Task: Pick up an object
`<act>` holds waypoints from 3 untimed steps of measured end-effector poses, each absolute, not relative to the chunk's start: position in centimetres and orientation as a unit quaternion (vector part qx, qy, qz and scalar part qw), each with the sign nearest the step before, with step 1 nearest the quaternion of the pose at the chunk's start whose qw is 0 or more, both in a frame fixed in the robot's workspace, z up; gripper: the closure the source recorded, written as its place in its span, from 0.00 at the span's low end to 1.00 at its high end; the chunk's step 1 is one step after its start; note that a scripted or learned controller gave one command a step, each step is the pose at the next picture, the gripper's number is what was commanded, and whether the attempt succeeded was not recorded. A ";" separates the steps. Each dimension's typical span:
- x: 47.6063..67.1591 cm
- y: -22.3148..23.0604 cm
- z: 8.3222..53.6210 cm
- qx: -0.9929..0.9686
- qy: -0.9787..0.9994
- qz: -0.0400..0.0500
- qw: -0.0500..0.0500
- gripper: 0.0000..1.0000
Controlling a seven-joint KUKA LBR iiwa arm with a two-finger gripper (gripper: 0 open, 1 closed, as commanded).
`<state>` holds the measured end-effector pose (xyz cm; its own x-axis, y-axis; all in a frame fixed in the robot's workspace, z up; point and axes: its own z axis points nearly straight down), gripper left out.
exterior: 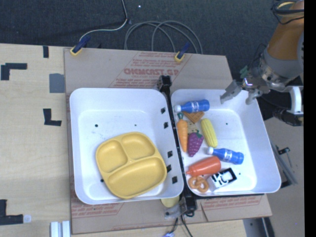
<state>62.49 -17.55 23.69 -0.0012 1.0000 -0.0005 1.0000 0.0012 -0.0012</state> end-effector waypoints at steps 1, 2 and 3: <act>61.4 -15.0 15.1 -0.706 -0.708 0.002 0.004 0.00; 60.3 -13.1 9.9 -0.707 -0.707 -0.002 -0.004 0.00; 59.1 -11.4 9.4 -0.710 -0.704 -0.004 -0.017 0.00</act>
<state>59.12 -11.43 9.43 0.0080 0.9998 -0.0195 0.9995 -0.0074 0.0297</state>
